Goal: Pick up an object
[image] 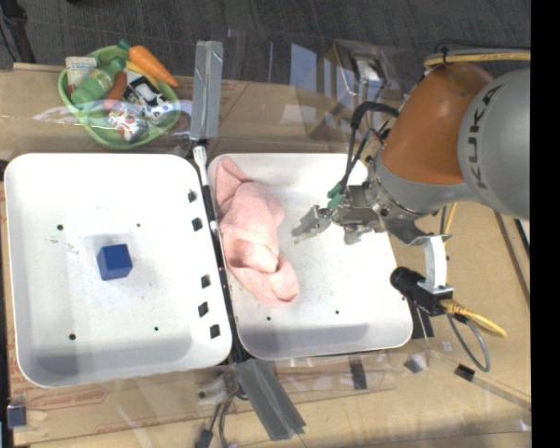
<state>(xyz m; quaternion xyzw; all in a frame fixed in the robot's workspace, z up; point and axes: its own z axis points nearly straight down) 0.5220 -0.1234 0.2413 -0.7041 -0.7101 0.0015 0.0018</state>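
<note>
Gripper hung over the right bin, nothing picked up yet.

The fingers stood apart with nothing between them, near the middle of the right bin and just right of the pink cloth. The cloth lay bunched along that bin's left side, close to the divider, apart from the fingers. The left bin held one blue cube, left of its centre and well apart from the arm. A green bowl of toy food, a carrot on top, sat on the surface at the upper left of the frame, outside both bins. By my reading the task was in its approach stage: the closing on the cloth, the nearest candidate, and the lift were both left to do.
</note>
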